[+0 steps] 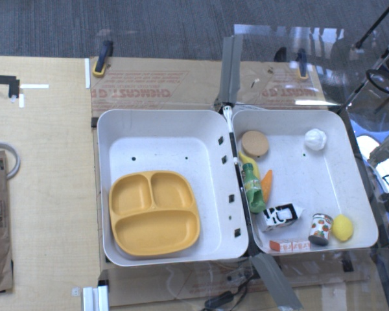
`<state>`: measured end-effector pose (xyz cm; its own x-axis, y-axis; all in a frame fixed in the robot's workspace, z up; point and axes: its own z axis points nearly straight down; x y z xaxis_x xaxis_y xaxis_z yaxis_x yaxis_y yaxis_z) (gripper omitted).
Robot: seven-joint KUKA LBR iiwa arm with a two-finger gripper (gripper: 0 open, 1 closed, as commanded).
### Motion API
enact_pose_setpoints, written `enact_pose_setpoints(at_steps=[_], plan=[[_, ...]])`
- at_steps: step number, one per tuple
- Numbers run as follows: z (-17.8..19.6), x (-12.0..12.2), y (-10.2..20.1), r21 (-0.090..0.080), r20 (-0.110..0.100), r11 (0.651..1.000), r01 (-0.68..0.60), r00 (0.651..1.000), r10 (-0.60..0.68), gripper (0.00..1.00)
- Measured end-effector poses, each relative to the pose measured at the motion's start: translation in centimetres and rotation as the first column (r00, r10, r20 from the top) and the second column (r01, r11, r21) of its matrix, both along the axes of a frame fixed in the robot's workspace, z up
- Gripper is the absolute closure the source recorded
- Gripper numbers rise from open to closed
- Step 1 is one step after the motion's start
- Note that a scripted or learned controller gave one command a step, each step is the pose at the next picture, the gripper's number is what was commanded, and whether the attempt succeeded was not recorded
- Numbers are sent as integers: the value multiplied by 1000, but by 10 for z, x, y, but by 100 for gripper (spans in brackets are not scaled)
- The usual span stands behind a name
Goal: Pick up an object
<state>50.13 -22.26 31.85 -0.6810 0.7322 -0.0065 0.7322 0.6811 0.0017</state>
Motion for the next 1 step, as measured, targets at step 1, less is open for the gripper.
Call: enact_pose_setpoints(at_steps=[1], plan=[[123, -22, 1, 1, -3, 993, -114, 993, 114, 100]])
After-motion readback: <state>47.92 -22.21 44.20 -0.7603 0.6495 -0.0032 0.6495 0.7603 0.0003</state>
